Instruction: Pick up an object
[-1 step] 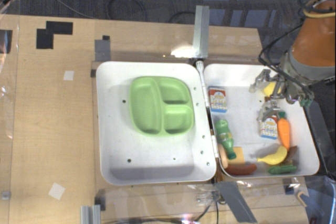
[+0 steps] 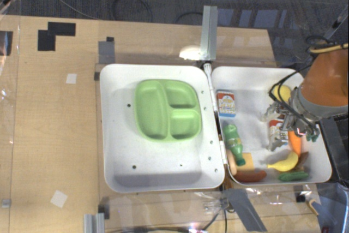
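The pincer [image 2: 279, 131] hangs low in the right bin [image 2: 251, 87], on the right-hand side; whether it grips anything I cannot tell. Just beside it lies an orange carrot [image 2: 295, 142], partly hidden. Below that sit a yellow banana [image 2: 287, 162] and a dark green pepper [image 2: 293, 175] near the front wall. Further left are a green bottle [image 2: 233, 142], a brown sausage [image 2: 250, 175] and a small white carton [image 2: 226, 103] with a red top. The left bin [image 2: 117, 117] carries a pale green divided plate [image 2: 167, 110]. Both bins rest on the wooden tabletop [image 2: 49, 133].
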Controlling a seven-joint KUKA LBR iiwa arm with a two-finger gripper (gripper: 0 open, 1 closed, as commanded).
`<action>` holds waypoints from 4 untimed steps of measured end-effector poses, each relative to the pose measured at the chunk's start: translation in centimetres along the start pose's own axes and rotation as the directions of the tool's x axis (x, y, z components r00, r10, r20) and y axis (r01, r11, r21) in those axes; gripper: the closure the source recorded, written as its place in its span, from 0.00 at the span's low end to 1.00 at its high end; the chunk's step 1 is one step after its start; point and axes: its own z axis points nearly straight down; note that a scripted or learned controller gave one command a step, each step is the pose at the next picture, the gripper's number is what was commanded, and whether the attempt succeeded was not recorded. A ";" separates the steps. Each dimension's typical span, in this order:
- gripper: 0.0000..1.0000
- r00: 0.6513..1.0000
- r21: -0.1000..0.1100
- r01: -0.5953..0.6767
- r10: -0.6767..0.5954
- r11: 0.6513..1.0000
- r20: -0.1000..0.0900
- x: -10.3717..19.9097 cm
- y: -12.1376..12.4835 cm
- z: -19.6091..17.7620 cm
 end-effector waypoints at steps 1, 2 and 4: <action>0.00 1.000 0.000 -0.008 0.008 1.000 0.000 2.1 -0.1 0.0; 0.00 0.987 0.000 -0.158 0.158 0.987 0.002 3.7 -0.4 -0.1; 0.00 0.966 -0.001 -0.259 0.259 0.966 -0.001 2.2 0.0 0.0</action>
